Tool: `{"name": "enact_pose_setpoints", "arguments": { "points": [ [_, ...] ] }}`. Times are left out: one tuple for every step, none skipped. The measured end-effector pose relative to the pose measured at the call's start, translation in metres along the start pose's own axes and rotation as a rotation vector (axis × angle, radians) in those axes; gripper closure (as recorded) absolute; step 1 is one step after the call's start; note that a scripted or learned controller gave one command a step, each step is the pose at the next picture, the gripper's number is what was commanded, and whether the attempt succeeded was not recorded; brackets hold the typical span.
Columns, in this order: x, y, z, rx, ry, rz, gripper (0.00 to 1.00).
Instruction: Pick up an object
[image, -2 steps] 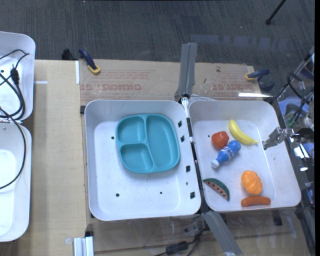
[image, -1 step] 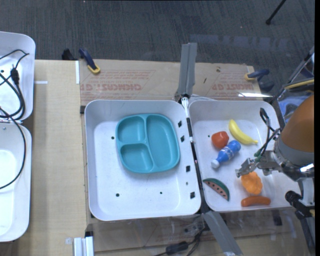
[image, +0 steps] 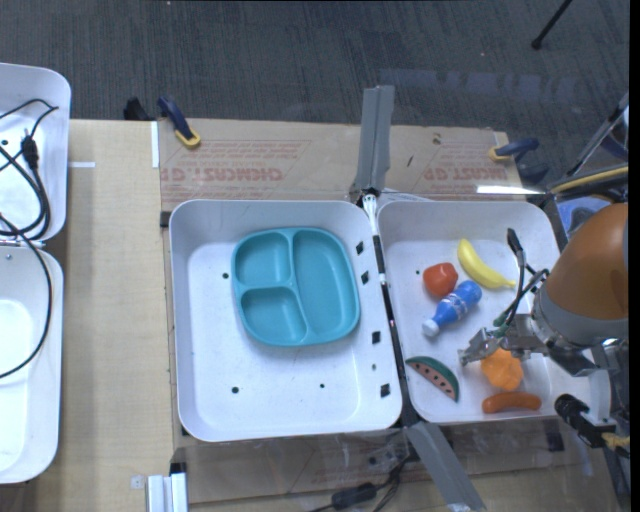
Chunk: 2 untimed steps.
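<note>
We are hovering our hand over the lumpy orange plastic toy near the right bin's front edge; its grip we cannot tell. The toy looks light, stiff, slippery: pinching across its middle

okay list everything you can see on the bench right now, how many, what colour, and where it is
bins: 2, white, side by side on the bench
tray: 1, teal, three compartments, in the left bin
banana: 1, yellow, back of the right bin
tomato: 1, red-orange, right bin, left of the banana
bottle: 1, blue and white, lying in the middle of the right bin
watermelon slice: 1, red with green rind, front left of the right bin
orange: 1, orange, right bin, by the gripper
carrot: 1, orange-red, front of the right bin
clamps: 2, blue and yellow, back edge of the bench
arm: 1, grey with orange band, over the right bin
gripper: 1, metal, just left of the orange
</note>
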<state>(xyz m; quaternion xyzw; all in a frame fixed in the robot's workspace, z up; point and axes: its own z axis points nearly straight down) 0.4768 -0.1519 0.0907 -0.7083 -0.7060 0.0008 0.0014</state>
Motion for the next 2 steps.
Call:
{"name": "enact_pose_setpoints", "arguments": {
  "points": [
    [-0.001, 0.0, -0.009, 0.0, 0.0, 0.004, 1.0],
    [0.087, 0.042, -0.1, -0.001, -0.001, -0.004, 1.0]
  ]
}}
